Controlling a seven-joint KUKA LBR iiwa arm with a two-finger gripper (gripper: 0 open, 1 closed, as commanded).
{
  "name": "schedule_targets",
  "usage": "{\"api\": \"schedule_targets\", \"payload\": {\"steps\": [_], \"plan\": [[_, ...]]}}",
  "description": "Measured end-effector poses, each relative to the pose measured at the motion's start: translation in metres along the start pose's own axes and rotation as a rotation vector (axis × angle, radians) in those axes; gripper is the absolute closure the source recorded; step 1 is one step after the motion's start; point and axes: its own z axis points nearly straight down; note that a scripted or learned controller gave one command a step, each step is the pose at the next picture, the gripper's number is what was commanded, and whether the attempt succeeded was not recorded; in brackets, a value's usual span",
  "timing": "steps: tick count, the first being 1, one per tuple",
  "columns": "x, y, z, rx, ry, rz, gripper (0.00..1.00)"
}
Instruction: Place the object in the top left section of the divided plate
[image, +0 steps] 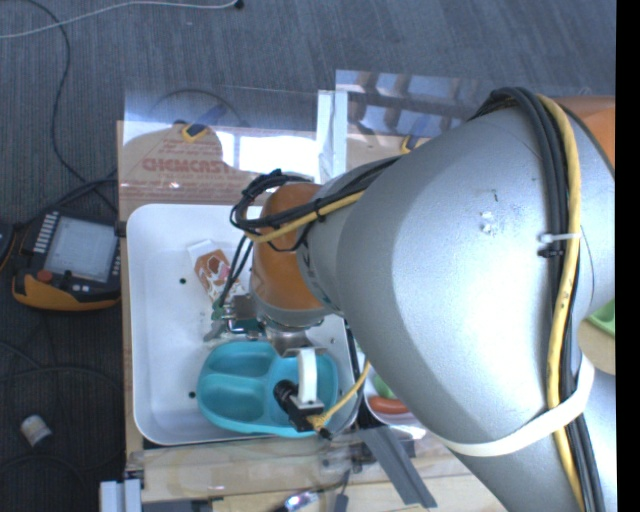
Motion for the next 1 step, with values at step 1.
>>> {"api": "schedule_targets", "payload": {"steps": [1], "plan": [[0.0015,0.0016,-0.0099,-0.002,0.004,0.001,1.00]]}}
